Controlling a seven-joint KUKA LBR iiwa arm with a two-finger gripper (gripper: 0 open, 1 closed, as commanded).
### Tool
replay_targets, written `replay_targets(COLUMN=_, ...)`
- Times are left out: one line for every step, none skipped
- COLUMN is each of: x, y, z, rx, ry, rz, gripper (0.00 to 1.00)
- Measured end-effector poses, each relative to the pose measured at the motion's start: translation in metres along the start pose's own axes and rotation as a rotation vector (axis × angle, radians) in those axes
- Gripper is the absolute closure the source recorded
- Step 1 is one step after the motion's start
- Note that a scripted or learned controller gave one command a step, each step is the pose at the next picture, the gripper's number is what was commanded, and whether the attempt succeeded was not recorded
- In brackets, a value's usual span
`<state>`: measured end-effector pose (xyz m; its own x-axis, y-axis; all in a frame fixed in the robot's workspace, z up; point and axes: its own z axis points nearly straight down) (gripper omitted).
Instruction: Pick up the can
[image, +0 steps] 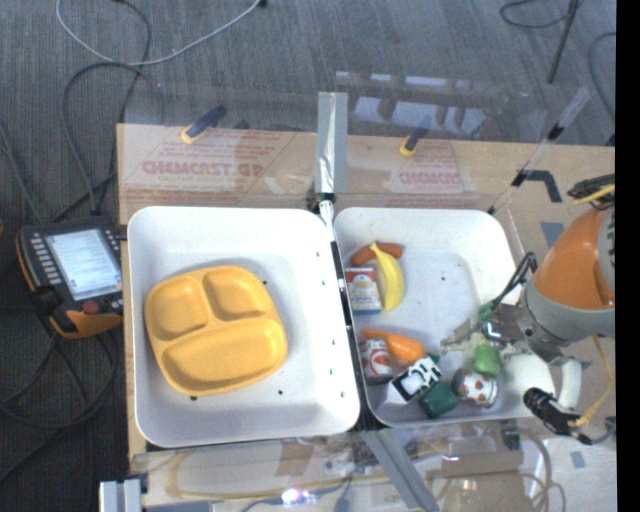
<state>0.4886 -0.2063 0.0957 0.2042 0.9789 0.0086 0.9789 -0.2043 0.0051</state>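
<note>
The arm's claw (487, 338) hangs low over the near right part of the right-hand bin (440, 225), its metal parts bunched just above a small green object (486, 358); how far the claw stands open, and whether it grips anything, cannot be told from this angle. The grey arm with its orange band (572, 268) enters from the right edge, over the bin's right wall.

Just near of the claw, by the bin's near wall, lies the can (477, 389), a rounded piece with a red, white and green label, resting on its side. A dark green block (439, 401) touches it on the left, and a black-and-white patterned item (416, 377) sits left of that. Further left, against the divide between the bins, lie an orange carrot (397, 345) and a small red-and-white packet (375, 359). Toward the far side of the same bin rest a yellow banana (390, 278), a red-and-white carton (363, 288) beside it, and a reddish sausage-shaped piece (372, 254) touching the banana's far end.

The left-hand bin (200, 225) holds a yellow compartment tray (214, 328). A handheld control pendant (72, 265) with a lit screen lies on the floor to the far left.
</note>
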Motion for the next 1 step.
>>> replay_targets(x=-0.0094, y=-0.0027, z=-0.0310, rx=0.008, ry=-0.007, rz=-0.009, gripper=0.00)
